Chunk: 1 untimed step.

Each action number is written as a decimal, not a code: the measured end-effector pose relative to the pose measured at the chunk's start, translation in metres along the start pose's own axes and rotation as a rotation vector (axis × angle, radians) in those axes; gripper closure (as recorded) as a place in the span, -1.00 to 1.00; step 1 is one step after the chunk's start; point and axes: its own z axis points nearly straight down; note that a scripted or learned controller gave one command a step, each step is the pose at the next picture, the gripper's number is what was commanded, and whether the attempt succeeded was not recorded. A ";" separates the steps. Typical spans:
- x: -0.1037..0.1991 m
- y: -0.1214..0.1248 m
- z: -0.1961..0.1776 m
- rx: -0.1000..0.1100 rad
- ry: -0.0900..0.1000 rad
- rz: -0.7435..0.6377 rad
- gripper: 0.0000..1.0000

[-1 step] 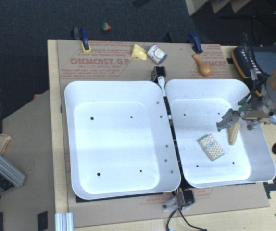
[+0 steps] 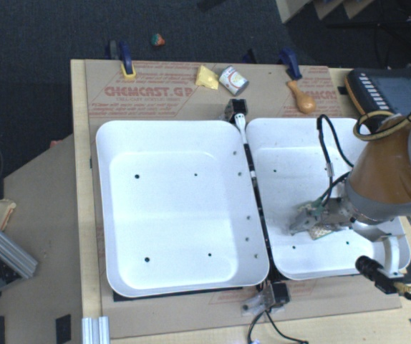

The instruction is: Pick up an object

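1. You see the arm [image 2: 395,167] reaching in from the right, its orange band over the right bin [image 2: 291,192], and its wrist bent down toward that bin's floor.
2. The fingers [image 2: 318,221] sit low in the right bin, near its front half, pointing left.
3. You cannot tell from this view how far apart the fingers stand; they blur into a small greyish-tan object [image 2: 307,219] right at their tips.
4. That object lies on the bin floor, touching or just under the fingers; whether it is gripped cannot be told.
5. Well to the left of the fingers, across the black divider, you have the left bin [image 2: 119,149].
6. Beyond the fingers, on the bench [image 2: 84,192] behind the bins, lie a yellow piece [image 2: 206,78], a small white-and-grey box [image 2: 233,80] just beside it, and an orange-brown wooden piece [image 2: 302,98] farther right.
7. A black cable [image 2: 325,145] loops up from the wrist over the right bin.
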 end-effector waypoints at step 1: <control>0.001 -0.001 0.004 -0.021 -0.008 0.001 -1.00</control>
